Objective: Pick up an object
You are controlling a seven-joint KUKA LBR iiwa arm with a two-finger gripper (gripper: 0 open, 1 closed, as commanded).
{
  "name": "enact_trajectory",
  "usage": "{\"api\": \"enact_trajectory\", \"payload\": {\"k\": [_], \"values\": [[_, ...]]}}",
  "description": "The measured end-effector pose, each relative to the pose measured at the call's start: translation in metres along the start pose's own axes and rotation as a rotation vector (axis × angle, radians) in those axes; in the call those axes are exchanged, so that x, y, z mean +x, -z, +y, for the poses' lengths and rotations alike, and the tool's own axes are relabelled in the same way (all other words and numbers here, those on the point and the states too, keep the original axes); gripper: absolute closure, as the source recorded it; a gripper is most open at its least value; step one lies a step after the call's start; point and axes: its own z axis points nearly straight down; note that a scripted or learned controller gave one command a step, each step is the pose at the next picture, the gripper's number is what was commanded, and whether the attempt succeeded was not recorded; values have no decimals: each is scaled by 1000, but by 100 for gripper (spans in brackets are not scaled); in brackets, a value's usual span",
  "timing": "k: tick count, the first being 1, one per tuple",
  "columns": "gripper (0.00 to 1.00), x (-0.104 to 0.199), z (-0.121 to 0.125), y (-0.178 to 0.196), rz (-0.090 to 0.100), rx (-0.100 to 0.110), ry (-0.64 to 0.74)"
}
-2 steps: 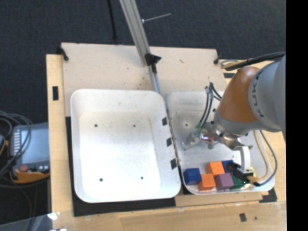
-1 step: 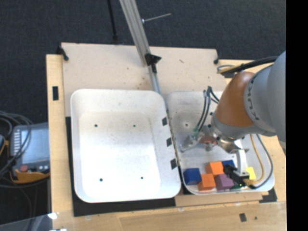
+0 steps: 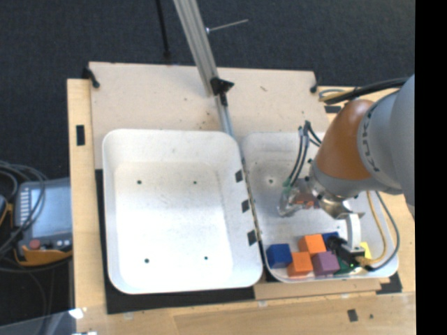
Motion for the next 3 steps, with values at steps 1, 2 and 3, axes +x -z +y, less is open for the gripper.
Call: {"api": "enact_trajectory", "payload": {"k": [1, 2, 3], "values": [[100, -4, 5, 44, 0, 0, 7], [100, 1, 8, 89, 0, -1, 15], [100, 4, 17, 137, 0, -1, 16]]}}
